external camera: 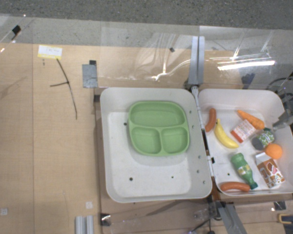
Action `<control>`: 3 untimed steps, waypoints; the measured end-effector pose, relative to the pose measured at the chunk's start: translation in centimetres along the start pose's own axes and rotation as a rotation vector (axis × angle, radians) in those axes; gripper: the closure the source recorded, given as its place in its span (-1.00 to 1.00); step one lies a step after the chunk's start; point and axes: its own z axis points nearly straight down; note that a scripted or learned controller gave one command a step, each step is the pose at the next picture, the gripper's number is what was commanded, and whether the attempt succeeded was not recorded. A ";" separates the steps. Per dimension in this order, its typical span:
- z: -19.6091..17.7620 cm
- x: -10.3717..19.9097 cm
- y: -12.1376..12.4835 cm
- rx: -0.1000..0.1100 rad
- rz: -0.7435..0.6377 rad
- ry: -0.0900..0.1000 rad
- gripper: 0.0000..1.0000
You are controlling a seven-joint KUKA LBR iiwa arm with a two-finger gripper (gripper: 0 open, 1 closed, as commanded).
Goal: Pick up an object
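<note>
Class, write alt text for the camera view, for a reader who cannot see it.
Two white bins sit side by side: the left bin holds a green divided plate, and the right bin holds toy food, including a banana, carrot, orange and green bottle.

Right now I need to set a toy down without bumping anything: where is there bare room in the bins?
The left bin has bare floor in front of the green divided plate. The right bin is crowded: banana, carrot, green bottle and sausages lie close together; only its far strip is bare.
</note>
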 end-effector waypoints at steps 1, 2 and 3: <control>14.4 0.7 5.9 -0.010 -0.014 -0.004 -1.00; 13.1 0.7 6.2 -0.018 -0.017 -0.008 1.00; 8.5 4.3 14.0 -0.002 0.096 -0.001 1.00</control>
